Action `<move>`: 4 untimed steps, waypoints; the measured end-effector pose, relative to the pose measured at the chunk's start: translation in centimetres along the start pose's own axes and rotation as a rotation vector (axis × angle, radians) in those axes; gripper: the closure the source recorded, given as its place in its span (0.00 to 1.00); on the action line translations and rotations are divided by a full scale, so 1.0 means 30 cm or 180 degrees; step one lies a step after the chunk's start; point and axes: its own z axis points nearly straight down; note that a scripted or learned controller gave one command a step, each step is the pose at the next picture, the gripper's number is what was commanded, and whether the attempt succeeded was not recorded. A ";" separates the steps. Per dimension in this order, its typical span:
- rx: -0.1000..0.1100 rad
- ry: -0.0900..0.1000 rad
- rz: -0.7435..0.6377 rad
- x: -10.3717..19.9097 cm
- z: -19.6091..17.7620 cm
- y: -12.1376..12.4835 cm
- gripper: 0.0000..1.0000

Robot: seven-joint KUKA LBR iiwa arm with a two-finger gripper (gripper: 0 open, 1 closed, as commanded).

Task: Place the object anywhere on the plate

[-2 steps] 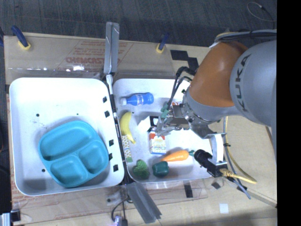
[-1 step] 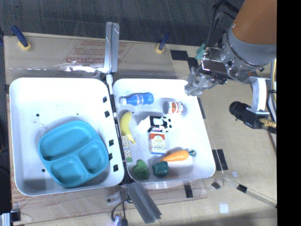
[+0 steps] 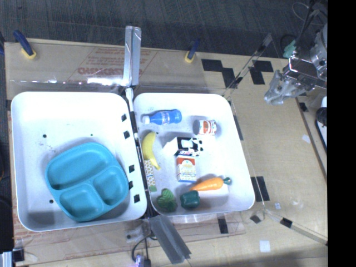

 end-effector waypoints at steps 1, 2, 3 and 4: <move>-0.0005 0.0002 -0.0665 -0.005 -0.022 -0.010 1.00; -0.0005 0.0005 -0.0810 -0.013 0.530 -0.172 1.00; -0.0008 0.0005 -0.0816 -0.030 0.044 -0.081 1.00; 0.0004 0.0010 -0.0894 -0.064 0.586 -0.115 1.00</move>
